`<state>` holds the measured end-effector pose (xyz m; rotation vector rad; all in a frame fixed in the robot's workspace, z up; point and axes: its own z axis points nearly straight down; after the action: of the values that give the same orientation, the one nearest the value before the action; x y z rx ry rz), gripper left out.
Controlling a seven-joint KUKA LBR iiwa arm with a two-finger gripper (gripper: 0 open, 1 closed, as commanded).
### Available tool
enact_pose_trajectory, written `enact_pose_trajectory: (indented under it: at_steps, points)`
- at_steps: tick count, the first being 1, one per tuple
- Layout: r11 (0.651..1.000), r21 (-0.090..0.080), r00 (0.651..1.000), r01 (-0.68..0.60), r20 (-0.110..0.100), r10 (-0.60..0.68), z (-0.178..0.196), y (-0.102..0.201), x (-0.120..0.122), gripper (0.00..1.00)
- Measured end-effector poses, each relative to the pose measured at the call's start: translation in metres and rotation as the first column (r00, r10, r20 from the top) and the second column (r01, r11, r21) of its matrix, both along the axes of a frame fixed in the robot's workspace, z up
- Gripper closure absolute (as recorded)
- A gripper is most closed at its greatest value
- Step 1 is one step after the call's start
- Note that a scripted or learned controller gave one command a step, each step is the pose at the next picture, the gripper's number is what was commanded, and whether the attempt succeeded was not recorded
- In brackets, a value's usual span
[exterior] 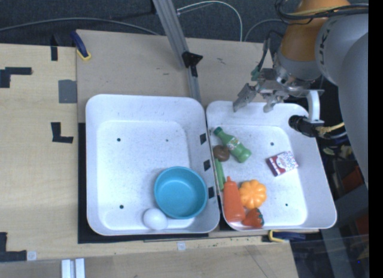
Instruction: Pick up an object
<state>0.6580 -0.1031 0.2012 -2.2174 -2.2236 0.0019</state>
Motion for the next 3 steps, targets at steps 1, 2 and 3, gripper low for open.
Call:
enact_pose_trajectory:
  at_steps: [1, 2, 3]
  points:
    - [1.0, 0.0, 1.0, 0.0, 0.0, 0.0, 0.0, 0.0, 0.0, 0.0]
    - [1.0, -0.002, 1.0, 0.002, -0.005, -0.002, -0.056, -0.009, 0.002, 0.0]
    - [1.0, -0.001, 1.0, 0.001, -0.006, -0.001, -0.11, -0.009, 0.0, 0.0]
